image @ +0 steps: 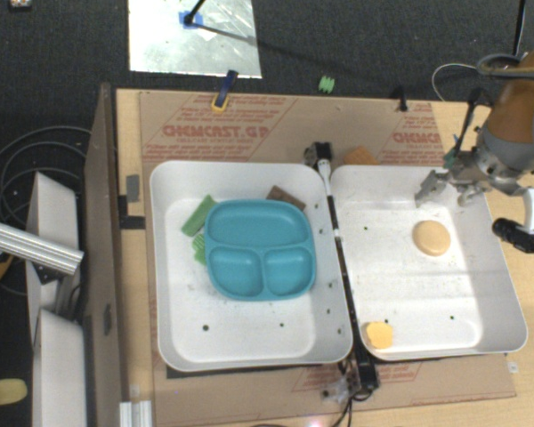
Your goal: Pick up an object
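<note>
On a cardboard-lined bench, the gripper [445, 185], its finger state impossible to tell, hung beside the bun [432, 237] in the right bin [494, 327], risking a glancing miss.

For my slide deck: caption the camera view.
Gripper over the right bin, near a tan round object; blue tray fills the left bin.

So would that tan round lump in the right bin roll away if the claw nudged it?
Probably a little: the tan lump looks rounded and smooth, so it may roll or slip. It lies alone on the bin's flat white floor, with nothing nearby to stop it.
</note>
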Robot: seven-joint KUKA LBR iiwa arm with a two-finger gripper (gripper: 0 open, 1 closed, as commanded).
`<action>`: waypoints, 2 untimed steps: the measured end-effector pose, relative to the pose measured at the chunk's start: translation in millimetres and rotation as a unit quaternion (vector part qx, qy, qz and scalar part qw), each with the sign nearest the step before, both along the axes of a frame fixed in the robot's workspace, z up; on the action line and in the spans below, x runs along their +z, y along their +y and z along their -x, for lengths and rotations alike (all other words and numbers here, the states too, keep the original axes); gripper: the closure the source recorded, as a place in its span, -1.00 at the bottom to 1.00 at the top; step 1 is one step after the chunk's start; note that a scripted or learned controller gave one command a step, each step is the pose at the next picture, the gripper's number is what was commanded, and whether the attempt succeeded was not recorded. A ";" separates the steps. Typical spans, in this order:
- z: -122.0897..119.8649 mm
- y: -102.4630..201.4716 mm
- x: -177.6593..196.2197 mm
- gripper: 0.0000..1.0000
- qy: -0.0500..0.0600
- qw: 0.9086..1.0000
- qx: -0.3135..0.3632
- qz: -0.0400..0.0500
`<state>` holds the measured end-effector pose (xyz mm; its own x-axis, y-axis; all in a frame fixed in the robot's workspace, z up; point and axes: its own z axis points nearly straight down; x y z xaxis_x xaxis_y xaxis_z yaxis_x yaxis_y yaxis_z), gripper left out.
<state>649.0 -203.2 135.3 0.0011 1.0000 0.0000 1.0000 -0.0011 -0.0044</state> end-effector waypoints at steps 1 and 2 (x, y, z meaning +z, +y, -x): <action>27.0 3.2 -37.7 -1.00 -0.001 1.000 0.001 0.000; 40.0 -0.9 -50.5 -1.00 -0.003 1.000 0.001 0.000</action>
<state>608.9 -204.1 84.8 -0.0012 1.0000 -0.0006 1.0000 0.0012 0.0007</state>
